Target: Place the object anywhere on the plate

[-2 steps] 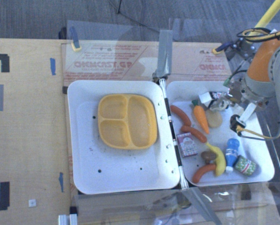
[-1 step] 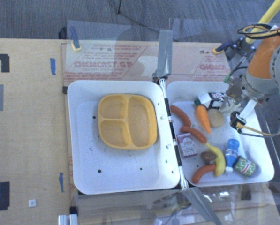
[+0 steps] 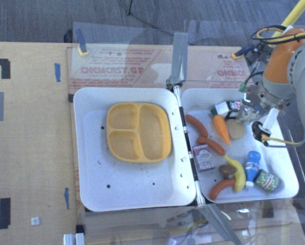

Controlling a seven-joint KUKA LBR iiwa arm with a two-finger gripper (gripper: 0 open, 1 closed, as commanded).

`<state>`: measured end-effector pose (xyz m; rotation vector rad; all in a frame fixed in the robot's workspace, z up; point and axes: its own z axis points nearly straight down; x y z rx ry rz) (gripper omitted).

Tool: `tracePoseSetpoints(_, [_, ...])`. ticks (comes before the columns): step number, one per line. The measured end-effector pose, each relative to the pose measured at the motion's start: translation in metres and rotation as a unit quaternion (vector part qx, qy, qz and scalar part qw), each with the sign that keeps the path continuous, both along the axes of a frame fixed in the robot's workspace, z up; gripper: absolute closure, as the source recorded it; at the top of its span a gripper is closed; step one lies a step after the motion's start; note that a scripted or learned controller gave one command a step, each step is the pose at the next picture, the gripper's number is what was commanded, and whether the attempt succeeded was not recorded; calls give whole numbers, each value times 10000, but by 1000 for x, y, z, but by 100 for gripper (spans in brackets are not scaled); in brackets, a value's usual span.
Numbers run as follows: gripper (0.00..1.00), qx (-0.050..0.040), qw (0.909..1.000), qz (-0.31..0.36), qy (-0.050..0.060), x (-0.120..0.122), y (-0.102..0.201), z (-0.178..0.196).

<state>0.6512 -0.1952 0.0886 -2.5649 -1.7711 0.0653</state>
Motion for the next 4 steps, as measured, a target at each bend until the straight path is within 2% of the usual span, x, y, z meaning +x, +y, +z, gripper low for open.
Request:
tracePoseSetpoints(1, [100,2,9983,586,25,2,-2,-2])
tracePoseSetpoints(2, [100,20,9952,938,-293,-39,-13,2])
tracePoseSetpoints(3, [100,38,9972,695,-288,-45,93,0])
tracePoseSetpoints(4, [100,50,9801,1965,-265,-82,32,0])
